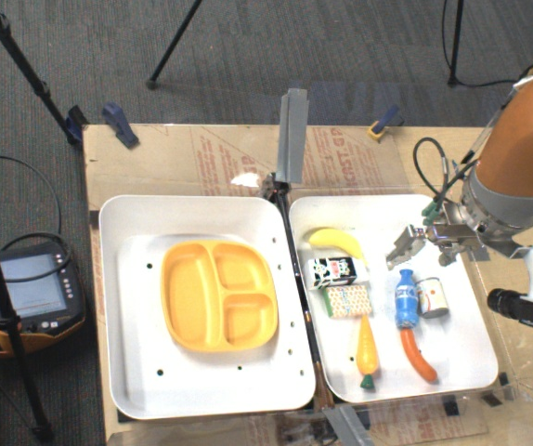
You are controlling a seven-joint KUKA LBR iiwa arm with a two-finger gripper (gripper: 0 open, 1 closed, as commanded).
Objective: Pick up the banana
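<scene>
A pendant (27, 291) with a lit screen sits on the floor off the bench's left edge, beside a tripod leg.

The left bin (123, 221) holds a yellow tray (218, 295) with three compartments, lying near the bin's middle, its long side running from the back edge toward the front.

A grey post (292, 137) stands at the bench's back edge, over the seam between the two bins.

In the right bin (475, 342), the banana (334, 241) lies near the back left corner, curved, close to the left wall. Just in front of it, touching or nearly so, is a small carton (331, 270) with black and white print. Against the carton's front lies a packet (348, 300) with a dotted pattern. In front of that, toward the front edge, a corn cob (367, 347) lies lengthwise, its green end nearest the front wall.

Further right, near the bin's middle, a blue bottle (406, 297) lies with its cap toward the back. A small can (432, 298) lies on its side just beside the bottle, on its right. In front of both, a carrot (417, 355) lies at a slant toward the front right corner.

The gripper (404, 246) hangs over the back half of the right bin, right of the banana and well apart from it, just behind the bottle's cap. Its fingers stand spread apart with nothing between them. The arm (513, 156) enters over the bin's right edge.
</scene>
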